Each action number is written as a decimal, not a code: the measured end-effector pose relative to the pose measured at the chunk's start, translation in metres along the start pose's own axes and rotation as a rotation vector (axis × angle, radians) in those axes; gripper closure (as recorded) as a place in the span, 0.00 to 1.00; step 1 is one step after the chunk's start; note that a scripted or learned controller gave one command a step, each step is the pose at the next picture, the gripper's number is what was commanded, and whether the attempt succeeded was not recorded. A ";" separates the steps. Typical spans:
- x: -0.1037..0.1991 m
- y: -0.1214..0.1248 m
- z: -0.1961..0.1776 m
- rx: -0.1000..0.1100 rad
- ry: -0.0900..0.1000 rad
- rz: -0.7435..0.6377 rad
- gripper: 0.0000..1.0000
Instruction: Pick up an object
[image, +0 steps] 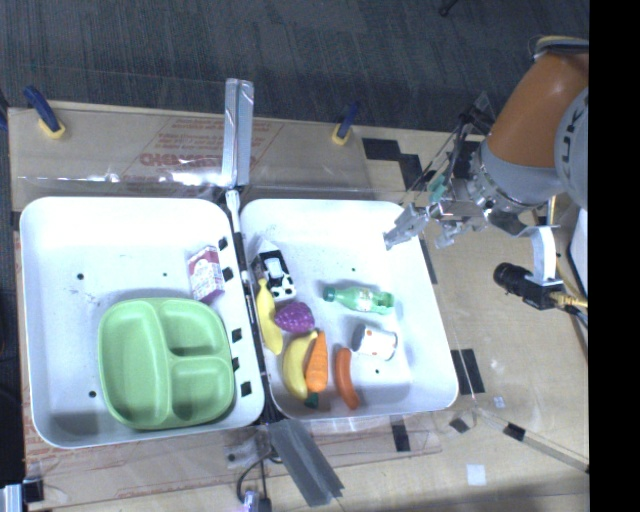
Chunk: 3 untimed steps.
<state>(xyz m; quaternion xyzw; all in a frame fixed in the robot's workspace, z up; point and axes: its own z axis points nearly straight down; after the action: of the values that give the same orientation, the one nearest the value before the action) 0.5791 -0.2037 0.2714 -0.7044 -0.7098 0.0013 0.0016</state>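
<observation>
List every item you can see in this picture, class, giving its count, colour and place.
Bins: 2, white, side by side on the bench.
Divided tray: 1, green, left bin.
Small packet: 1, red and white, left bin.
Bottle: 1, green, right bin.
Bananas: 2, yellow, right bin.
Grapes: 1 bunch, purple, right bin.
Carrots: 2, orange, right bin.
Black-and-white toy: 1, right bin.
White object: 1, right bin.
Clamps: 2, blue, bench's far edge.
Gripper: 1, grey, over right bin's far right corner.

Left white bin (50, 300): pale green divided tray (165, 362) and a small red-and-white carton (205, 273). Right white bin (420, 330): two yellow bananas (268, 318), purple grapes (294, 318), orange carrot (316, 362), green bottle (357, 297), black-and-white toy (274, 273). Arm (535, 110): grey with orange band.
</observation>
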 end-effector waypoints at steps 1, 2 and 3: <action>0.052 -0.024 0.110 0.001 0.000 0.087 0.00; 0.080 -0.072 0.181 -0.001 0.000 0.056 0.00; 0.080 -0.071 0.171 -0.001 -0.001 0.050 1.00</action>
<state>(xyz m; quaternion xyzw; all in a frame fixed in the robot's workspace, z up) 0.5067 -0.1240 0.1004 -0.7220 -0.6919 0.0014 0.0009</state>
